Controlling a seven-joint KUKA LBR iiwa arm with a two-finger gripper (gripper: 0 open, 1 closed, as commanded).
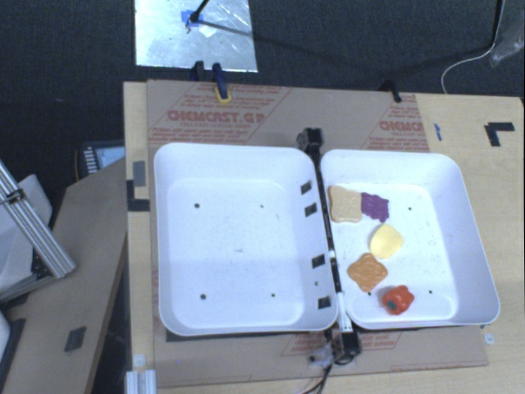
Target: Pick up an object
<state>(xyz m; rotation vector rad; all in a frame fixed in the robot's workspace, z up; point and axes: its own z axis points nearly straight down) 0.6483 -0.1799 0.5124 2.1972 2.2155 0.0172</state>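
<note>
The right bin (459, 220) holds several small toy foods along its left half. A tan bread slice (345, 204) lies near the divider, with a purple piece (375, 207) just to its right. Below them sits a yellow piece (386, 241), then an orange waffle-like piece (367, 272), and a red pepper with a green stem (397, 300) close to the bin's front wall. All of them rest on the bin floor, apart from one another or barely touching.
The left bin (238, 236) stands beside the right one, joined by black clips (320, 261). Both bins rest on a cardboard sheet (271, 113). A shiny metal plate (195, 21) lies at the back. A metal frame (29, 228) stands at far left.
</note>
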